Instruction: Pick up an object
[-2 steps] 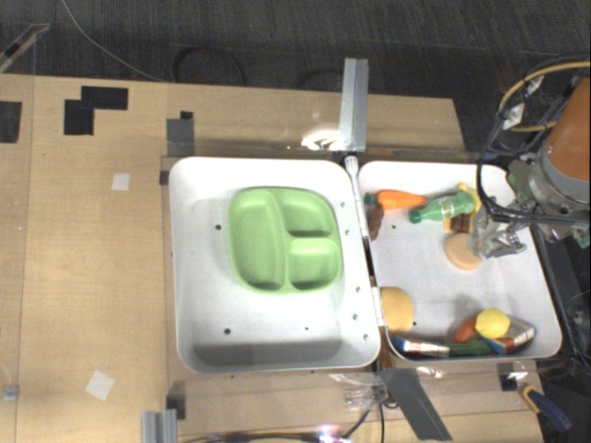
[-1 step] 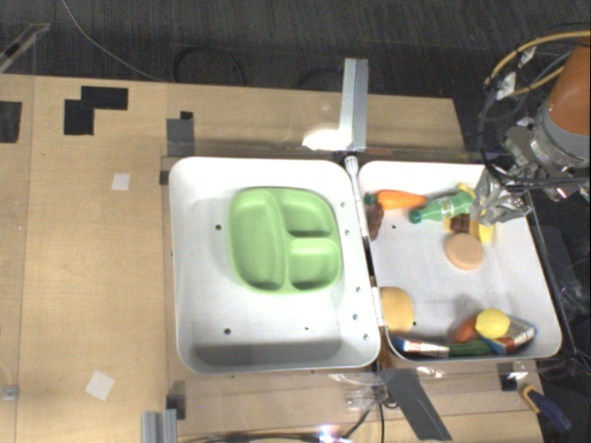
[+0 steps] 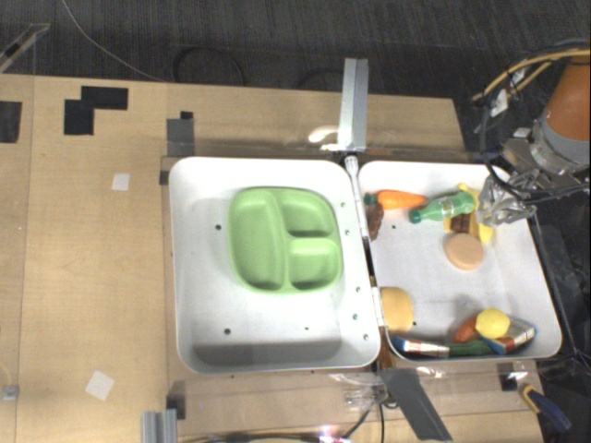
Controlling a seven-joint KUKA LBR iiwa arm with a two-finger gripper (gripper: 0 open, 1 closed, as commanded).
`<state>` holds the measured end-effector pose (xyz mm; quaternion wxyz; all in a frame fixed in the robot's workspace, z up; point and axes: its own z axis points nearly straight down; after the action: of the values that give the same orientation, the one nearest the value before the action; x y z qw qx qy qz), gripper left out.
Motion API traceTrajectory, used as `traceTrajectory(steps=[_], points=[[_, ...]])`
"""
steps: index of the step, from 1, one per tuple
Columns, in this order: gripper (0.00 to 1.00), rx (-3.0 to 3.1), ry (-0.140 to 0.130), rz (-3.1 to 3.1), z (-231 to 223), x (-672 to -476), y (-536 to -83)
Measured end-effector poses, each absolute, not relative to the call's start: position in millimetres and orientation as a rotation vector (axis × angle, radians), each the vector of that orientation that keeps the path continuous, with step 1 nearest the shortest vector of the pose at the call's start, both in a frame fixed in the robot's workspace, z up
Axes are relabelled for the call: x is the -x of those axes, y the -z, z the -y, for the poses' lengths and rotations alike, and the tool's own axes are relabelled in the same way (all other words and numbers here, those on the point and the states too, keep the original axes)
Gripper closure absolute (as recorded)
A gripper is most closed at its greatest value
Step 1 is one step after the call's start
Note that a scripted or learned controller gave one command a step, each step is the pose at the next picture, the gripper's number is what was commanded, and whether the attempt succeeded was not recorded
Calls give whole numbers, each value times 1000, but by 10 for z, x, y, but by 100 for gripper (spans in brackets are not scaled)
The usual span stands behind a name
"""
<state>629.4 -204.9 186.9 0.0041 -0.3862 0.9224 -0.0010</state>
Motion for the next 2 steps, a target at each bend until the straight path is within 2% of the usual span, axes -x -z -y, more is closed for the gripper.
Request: traceTrajectory(steps=[1, 2], points=[[100, 1482, 9, -2756, 2045, -6714, -2475], [100, 1934, 6, -2466, 2047, -6166, -2239]])
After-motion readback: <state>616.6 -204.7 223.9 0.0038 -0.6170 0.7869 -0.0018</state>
